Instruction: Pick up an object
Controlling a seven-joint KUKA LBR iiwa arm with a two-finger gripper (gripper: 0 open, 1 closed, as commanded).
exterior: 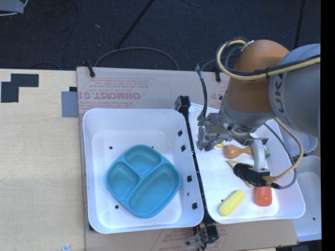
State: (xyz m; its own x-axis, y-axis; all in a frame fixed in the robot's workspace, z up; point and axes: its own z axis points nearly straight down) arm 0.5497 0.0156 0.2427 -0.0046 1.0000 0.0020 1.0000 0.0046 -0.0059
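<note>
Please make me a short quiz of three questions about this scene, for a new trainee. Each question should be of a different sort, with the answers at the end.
1. Fill in: the blue divided plate lies in the ___ bin.
2. True or false: the hand holds the yellow corn cob.
3. Multiple choice: the hand is above A) the plate, B) the right bin, C) no bin at all.

Key
1. left
2. False: the cob lies on the bin floor, apart from the hand.
3. B, near that bin's left wall.
</note>
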